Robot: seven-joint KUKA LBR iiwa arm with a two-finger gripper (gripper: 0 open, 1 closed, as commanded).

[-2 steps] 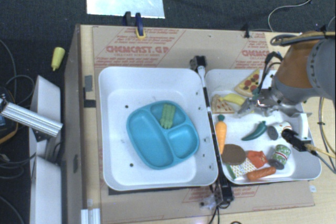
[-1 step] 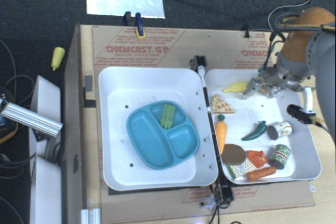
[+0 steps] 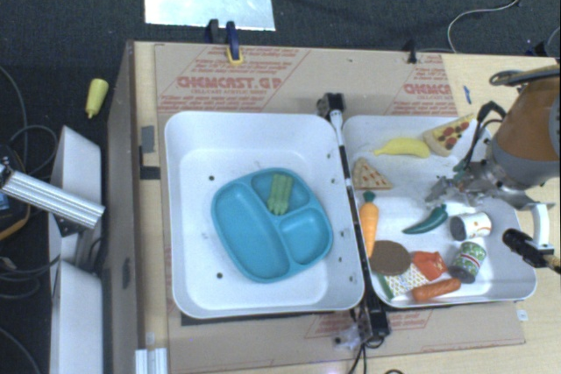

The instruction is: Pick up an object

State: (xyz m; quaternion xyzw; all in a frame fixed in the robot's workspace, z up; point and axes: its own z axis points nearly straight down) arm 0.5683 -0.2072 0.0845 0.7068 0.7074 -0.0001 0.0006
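The right bin [image 3: 526, 280] holds several toy foods: a yellow banana [image 3: 403, 148], a pizza slice [image 3: 448, 134] at the back, a second pizza wedge [image 3: 372, 176], an orange carrot [image 3: 369, 221], a green pepper [image 3: 427, 221], a white cup [image 3: 471, 226], a small can [image 3: 469, 259], a brown round cookie [image 3: 390, 257], a red piece [image 3: 429, 264] and a sausage [image 3: 436, 289]. My gripper [image 3: 453, 187] hangs low in this bin, just above the green pepper and left of the white cup. Nothing shows in its grasp.
The left bin [image 3: 188, 188] carries a blue divided plate [image 3: 254, 236] with a green vegetable [image 3: 280, 193] in its back compartment. A black divider rail [image 3: 344, 171] runs between the bins. The grey and orange arm [image 3: 530, 140] covers the right bin's far right edge.
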